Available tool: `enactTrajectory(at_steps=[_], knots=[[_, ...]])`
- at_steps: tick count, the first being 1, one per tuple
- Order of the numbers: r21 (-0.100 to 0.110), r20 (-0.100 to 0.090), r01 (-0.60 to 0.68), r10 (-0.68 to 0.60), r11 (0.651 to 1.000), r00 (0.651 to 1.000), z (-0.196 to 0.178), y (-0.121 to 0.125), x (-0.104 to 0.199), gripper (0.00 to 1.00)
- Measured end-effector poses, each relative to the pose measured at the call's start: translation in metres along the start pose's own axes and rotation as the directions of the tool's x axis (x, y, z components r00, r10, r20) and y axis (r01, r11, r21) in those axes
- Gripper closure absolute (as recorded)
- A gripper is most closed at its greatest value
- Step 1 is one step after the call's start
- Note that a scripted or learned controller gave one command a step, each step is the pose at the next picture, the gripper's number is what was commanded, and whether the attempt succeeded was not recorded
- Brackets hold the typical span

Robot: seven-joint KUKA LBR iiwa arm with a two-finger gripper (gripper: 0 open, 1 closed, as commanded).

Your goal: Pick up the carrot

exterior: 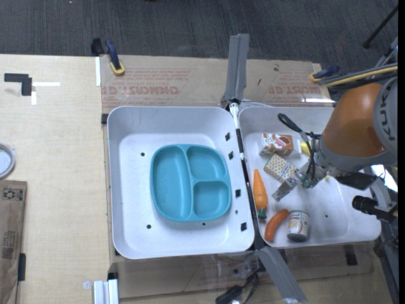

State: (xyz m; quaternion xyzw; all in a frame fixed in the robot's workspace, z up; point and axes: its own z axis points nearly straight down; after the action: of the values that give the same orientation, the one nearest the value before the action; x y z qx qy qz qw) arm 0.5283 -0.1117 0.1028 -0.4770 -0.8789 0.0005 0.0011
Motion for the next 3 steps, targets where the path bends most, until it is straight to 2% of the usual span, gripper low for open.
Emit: enactTrajectory(at_steps=[1,2,3], knots=[[-0.001,0.002,0.336,-0.336,0.942,0.942,0.013,0.000,0.010,0.00],[-0.001,-0.001,0.330,-0.330,0.944,0.944,0.007,0.000,0.009,1.00],[0.000,0.001,0.354,-0.354,0.935,0.935,-0.119,0.051,0.024,1.00]])
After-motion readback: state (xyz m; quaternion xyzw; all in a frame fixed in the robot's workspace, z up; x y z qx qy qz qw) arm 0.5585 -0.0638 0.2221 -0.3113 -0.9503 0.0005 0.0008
